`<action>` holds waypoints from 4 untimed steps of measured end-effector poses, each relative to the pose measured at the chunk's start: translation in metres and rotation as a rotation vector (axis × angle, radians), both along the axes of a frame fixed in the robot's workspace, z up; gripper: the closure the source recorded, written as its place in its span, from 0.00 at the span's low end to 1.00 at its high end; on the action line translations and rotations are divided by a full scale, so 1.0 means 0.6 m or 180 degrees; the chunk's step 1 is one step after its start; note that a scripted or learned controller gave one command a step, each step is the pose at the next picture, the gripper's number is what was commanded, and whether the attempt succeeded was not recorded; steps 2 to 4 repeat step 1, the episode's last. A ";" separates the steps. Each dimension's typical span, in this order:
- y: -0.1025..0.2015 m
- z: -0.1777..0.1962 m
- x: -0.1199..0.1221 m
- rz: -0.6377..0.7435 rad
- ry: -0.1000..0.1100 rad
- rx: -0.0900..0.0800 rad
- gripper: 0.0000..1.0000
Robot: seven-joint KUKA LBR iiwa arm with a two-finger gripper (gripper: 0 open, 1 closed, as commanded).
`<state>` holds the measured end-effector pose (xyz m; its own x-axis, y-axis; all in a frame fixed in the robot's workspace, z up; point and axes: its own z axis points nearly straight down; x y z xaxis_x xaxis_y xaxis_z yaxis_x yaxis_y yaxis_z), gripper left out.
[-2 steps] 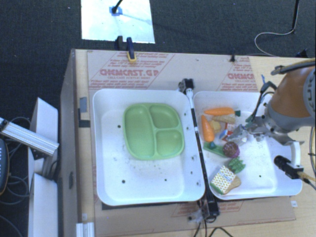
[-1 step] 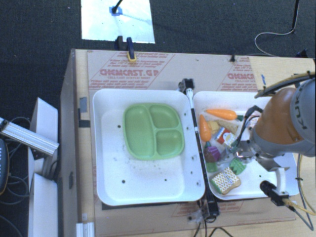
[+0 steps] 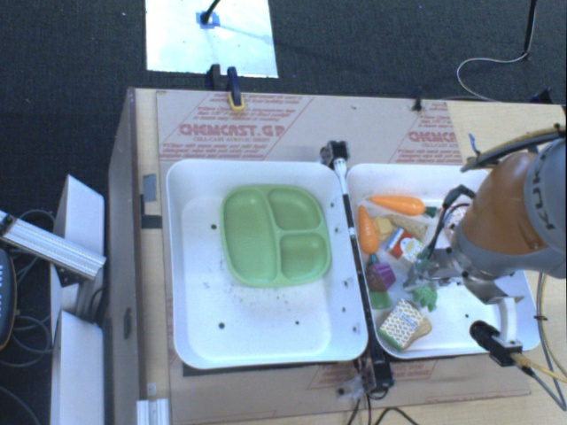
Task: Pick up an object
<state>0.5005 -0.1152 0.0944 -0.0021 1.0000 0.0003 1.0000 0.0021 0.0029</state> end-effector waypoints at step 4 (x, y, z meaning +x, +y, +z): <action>0.090 0.151 -0.022 0.0003 -0.0001 0.0000 1.00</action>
